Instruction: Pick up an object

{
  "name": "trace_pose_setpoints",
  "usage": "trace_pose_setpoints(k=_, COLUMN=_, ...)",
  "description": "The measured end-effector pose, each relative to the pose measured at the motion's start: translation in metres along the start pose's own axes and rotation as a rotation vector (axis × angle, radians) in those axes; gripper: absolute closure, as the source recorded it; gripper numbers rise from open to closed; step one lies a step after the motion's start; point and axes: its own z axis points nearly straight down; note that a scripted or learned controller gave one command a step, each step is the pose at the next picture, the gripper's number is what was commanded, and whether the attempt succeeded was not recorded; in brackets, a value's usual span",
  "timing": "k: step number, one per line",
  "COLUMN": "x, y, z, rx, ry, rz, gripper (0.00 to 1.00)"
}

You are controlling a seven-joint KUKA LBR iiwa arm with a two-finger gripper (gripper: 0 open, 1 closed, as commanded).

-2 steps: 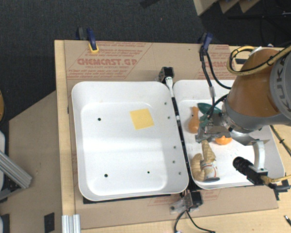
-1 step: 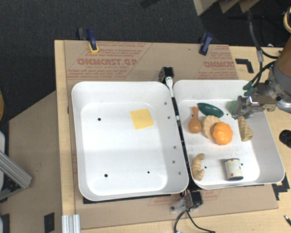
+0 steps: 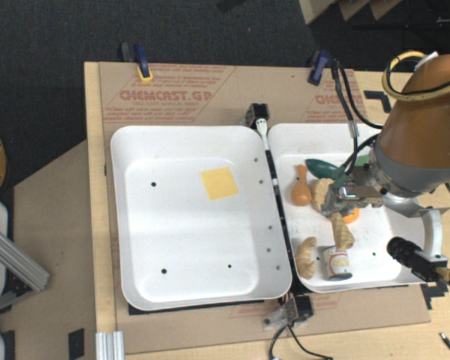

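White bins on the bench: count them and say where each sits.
2. The left bin holds a yellow square; the right bin beside it holds several small objects under the gripper.

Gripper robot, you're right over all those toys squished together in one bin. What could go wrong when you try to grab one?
The gripper sits in the right bin among crowded things: an orange pear-shaped toy, a green piece and a tan piece lie close together. It might pinch two at once, or nudge one aside and catch nothing. The small can near the bin's front wall could get knocked and roll.
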Motion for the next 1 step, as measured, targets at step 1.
trace_pose_setpoints(k=1, x=0.1413, y=0.0016, z=-0.0647, rx=-0.015, ry=0.003, rz=-0.014, gripper=1.0)
